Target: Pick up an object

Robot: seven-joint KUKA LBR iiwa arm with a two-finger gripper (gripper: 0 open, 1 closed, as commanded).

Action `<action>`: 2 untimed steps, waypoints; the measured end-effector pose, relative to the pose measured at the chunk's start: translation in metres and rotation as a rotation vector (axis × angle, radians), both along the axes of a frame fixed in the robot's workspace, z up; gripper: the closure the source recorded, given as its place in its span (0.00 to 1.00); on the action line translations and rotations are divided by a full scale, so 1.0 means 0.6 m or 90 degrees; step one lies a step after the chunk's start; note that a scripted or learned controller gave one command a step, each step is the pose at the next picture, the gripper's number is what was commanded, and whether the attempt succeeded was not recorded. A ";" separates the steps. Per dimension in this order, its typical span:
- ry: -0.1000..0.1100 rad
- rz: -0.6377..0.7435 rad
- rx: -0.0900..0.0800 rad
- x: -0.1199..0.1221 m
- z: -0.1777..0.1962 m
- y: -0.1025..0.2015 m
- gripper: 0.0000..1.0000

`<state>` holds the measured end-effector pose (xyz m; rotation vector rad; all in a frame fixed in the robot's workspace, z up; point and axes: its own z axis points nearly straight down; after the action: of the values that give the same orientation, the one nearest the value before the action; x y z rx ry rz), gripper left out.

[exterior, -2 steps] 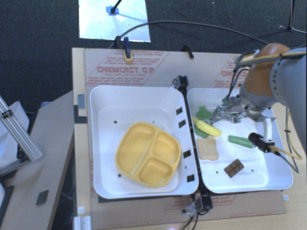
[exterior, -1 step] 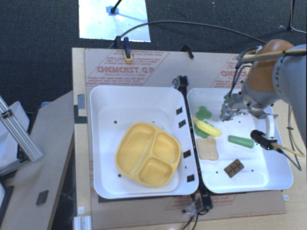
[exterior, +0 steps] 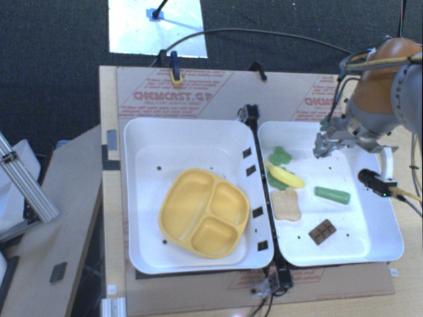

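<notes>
Objects (exterior: 332, 195) below "CHEMCAST GP" board (exterior: 173, 96)

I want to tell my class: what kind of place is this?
Probably a robot test lab: a grey arm with an orange band reaches over two shallow white bins, one holding plastic toy food like a yellow banana.

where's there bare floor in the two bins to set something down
Left bin: bare strips left of and behind the yellow divided tray. Right bin: open floor at the front right, past the brown chocolate piece and green block. Crowded along the divider: green piece, banana, toast. Gripper hovers at the back.
</notes>
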<state>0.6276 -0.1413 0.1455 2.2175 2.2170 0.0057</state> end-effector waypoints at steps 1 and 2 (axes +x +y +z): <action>-0.001 0.000 0.000 -0.009 0.101 -0.009 1.00; 0.000 0.003 0.000 -0.006 0.175 -0.010 1.00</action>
<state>0.6238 -0.1471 0.2502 2.2125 2.2218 0.0060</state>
